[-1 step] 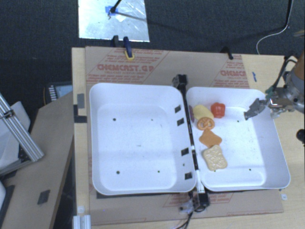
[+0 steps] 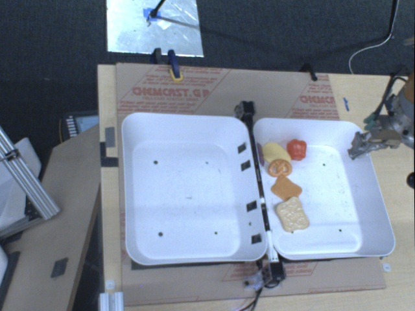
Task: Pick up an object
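The right bin (image 2: 363,193) holds several small food-like items along its left side: a red piece (image 2: 297,148), a yellow piece (image 2: 275,152), an orange round slice (image 2: 280,168), an orange-tan wedge (image 2: 286,188) and a pale cracker-like piece (image 2: 292,214). My gripper (image 2: 358,149) hangs at the right bin's far right rim, well to the right of these items and apart from them. Nothing shows between its fingers.
The left bin (image 2: 136,173) lies beside the right one, with a black clip strip (image 2: 254,180) along the shared edge. A foil sheet (image 2: 154,17) lies beyond the bench. A cable (image 2: 373,44) loops at the upper right.
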Tool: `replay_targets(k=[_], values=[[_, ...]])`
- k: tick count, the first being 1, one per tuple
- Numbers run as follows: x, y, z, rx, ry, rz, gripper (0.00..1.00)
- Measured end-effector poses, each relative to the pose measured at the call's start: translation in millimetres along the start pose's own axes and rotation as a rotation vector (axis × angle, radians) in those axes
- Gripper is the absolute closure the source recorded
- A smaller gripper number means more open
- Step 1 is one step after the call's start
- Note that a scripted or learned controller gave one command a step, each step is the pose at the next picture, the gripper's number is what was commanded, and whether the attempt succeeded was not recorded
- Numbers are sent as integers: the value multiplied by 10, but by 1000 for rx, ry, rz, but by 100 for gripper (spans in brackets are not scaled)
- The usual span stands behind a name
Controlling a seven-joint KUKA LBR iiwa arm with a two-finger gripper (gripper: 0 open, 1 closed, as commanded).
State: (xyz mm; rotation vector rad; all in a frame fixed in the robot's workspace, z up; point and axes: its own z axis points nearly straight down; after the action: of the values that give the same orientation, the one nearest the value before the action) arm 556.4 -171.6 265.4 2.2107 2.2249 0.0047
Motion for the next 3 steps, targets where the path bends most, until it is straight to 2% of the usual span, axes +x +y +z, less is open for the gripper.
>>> replay_targets(k=[1,2,3], values=[[453,-56,-1600,-15,-1,-4,100],[45,-707,-2125,-5,-3,10,100],[705,-403,-877,14,5,-4,100]])
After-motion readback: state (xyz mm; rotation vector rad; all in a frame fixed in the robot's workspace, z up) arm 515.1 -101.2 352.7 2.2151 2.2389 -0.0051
